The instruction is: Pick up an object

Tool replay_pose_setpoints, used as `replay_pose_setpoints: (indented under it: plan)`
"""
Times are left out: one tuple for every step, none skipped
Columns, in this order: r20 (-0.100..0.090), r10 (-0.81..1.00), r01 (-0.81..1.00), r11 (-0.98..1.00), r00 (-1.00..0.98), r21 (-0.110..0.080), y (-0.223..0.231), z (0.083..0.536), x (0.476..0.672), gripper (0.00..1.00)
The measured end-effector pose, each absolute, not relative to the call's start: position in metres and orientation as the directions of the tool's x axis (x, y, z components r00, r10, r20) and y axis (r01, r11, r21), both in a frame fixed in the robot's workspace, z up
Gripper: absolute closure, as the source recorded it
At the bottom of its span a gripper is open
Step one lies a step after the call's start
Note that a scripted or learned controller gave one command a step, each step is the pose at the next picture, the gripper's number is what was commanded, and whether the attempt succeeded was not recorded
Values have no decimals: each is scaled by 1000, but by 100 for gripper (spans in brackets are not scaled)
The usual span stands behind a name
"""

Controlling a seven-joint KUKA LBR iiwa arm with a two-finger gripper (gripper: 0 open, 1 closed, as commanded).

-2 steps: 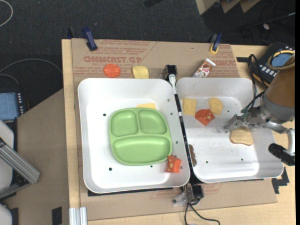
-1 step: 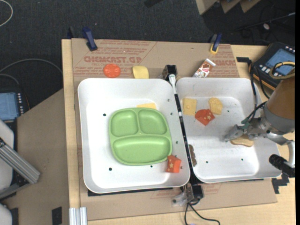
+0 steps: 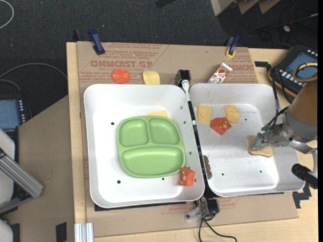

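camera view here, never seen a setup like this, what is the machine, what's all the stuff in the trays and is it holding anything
One camera looks down at a slant on a bench with two white bins. The grey machine at the right is a robot arm; its gripper is down at a tan, biscuit-like piece in the right bin. Whether it actually holds it cannot be told. That bin also has two pale yellow pieces and a red one. The left bin holds a green divided plate and a small orange piece.

Hand [image 3: 262, 141] on tan piece [image 3: 261, 150]
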State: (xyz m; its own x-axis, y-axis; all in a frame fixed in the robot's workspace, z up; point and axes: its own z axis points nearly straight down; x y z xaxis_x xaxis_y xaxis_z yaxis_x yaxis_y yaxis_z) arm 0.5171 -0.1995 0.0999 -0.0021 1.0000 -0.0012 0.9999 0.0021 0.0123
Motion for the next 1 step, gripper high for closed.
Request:
replay_pose_setpoints:
  plan:
    - [-1, 1000, 1000, 2, -2, 11, -200, 99, 517, 0]
